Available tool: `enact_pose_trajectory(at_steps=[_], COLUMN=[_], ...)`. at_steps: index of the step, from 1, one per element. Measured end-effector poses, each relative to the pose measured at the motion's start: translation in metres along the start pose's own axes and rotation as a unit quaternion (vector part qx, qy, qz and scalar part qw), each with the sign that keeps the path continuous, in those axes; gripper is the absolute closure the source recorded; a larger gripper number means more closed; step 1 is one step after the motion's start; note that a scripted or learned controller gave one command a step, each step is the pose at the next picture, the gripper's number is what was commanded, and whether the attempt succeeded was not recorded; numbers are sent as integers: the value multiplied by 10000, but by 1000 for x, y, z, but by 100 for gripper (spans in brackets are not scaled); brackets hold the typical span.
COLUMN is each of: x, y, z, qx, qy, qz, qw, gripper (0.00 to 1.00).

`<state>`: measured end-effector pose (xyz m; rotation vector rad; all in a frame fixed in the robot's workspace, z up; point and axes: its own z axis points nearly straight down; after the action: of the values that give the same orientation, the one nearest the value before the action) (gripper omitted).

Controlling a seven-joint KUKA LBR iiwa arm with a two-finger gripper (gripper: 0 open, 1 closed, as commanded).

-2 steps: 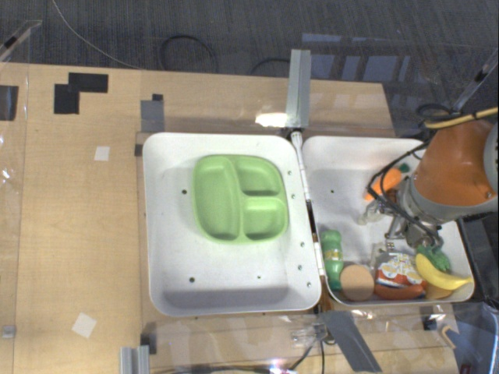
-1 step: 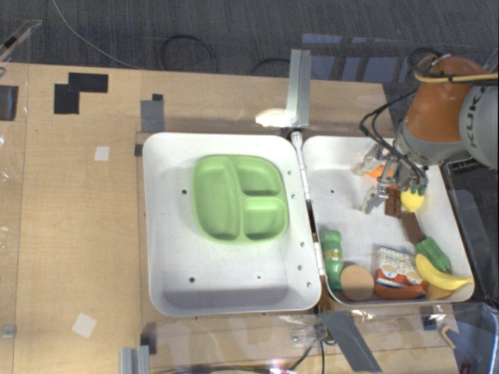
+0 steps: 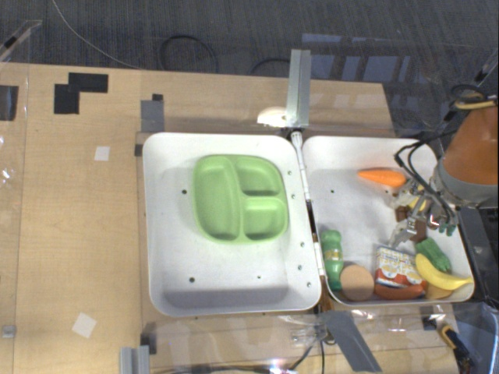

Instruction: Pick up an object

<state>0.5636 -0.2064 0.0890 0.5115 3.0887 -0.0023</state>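
Note:
The right bin (image 3: 343, 201) holds several toy foods. An orange carrot (image 3: 382, 178) lies near its far side. A green bottle-shaped piece (image 3: 333, 254) and a tan round piece (image 3: 357, 281) sit at the front left. A red and white packet (image 3: 395, 271), a yellow banana (image 3: 438, 275) and a green piece (image 3: 431, 252) crowd the front right corner. My gripper (image 3: 411, 220) hangs over the right side of this bin, just above the packet and right of the carrot's tip. The grey arm with its orange band (image 3: 475, 150) comes in from the right.
The left bin (image 3: 168, 271) bears a light green divided plate (image 3: 238, 197). A metal post (image 3: 299, 88) stands behind the seam between the bins. Cables (image 3: 413, 158) loop off the wrist above the carrot. Wooden bench top lies to the left.

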Motion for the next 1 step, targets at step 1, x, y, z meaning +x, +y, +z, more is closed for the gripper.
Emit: enact_pose_trajectory(at_steps=[1], x=[66], y=[5], z=[-2], qx=[0], qy=[-18], qz=[241], qw=[9997], gripper=[0])
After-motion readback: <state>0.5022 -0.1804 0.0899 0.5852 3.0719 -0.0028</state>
